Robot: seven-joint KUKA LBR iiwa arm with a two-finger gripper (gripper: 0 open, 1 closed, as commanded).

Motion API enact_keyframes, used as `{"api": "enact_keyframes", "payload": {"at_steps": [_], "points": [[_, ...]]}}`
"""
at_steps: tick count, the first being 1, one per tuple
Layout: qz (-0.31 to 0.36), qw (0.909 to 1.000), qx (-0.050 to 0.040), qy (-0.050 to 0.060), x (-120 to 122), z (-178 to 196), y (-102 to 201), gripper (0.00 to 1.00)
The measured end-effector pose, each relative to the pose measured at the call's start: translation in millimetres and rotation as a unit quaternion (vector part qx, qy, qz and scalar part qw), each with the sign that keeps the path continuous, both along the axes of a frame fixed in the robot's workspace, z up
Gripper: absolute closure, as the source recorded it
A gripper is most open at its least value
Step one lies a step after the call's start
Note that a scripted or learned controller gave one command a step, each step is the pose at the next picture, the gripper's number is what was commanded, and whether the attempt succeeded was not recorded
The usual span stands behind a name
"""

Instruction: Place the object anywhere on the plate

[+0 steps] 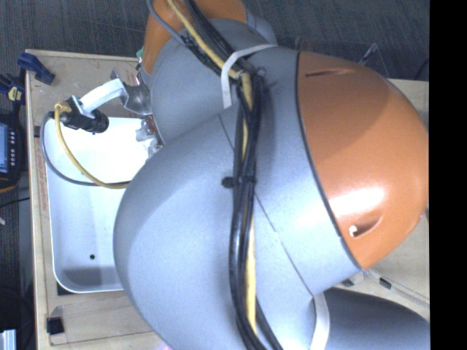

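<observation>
Because the grey arm [219, 232] is covering most of the left white bin [80, 217], I am unable to judge the object's place, handling or grasp point, or whether the upper-left gripper [142, 115] is open or closed.

A robotics lab: cabled grey arm [241, 217] over a wooden bench [87, 316] holding a white bin [80, 246].

My arm [219, 224] is grey with an orange band [365, 159]. Black and yellow cables [244, 195] run along it, bound by white ties [233, 68]. Bin [80, 232] white; bench [87, 319] pale wood; clamp [35, 65] blue.
</observation>
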State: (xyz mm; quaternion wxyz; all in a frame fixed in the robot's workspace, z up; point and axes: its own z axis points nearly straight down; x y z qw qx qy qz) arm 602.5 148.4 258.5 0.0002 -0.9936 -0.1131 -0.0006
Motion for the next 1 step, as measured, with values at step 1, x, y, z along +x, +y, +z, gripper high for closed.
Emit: {"api": "enact_keyframes", "payload": {"at_steps": [1], "points": [[0.013, 0.9999, 0.0013, 0.003, -42.8, 34.9, -75.7, 1.00]]}}
